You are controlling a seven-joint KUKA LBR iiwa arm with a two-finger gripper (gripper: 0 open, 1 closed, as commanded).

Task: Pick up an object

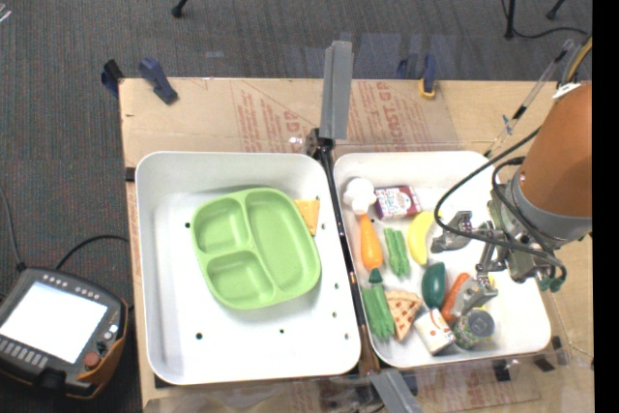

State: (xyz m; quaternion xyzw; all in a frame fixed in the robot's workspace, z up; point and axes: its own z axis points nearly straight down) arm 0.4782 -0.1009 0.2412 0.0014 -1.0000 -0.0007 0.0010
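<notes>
Arm, grey with orange band, reaches in over the right white bin, wrist low above that bin's near right corner. Gripper sits down among the toys there; the wrist body and cabling mask the tool's tip, so whether it is apart or together cannot be told from this slant, and nothing can be read as held.

Right bin contents, far edge to near edge: small white round object and maroon-and-white packet at the far side; orange carrot-shaped toy, green bean pod and yellow banana-shaped toy mid-bin; dark green rounded toy, red-orange slim toy, waffle-patterned wedge, long dark green vegetable, small white-and-red carton and a round tin-like item crowded toward the near right corner.

Left white bin carries a light green three-compartment plate, an orange-yellow wedge touching its far right rim.

Judgement: step in hand is descent or grasp attempt over the near right cluster. Likeliest targets are the red-orange toy or the tin-like item, both just beside the tool. Next move calls for closing on one piece only, then a straight lift; neighbours are touching, so a snag or double pick is a risk.
</notes>
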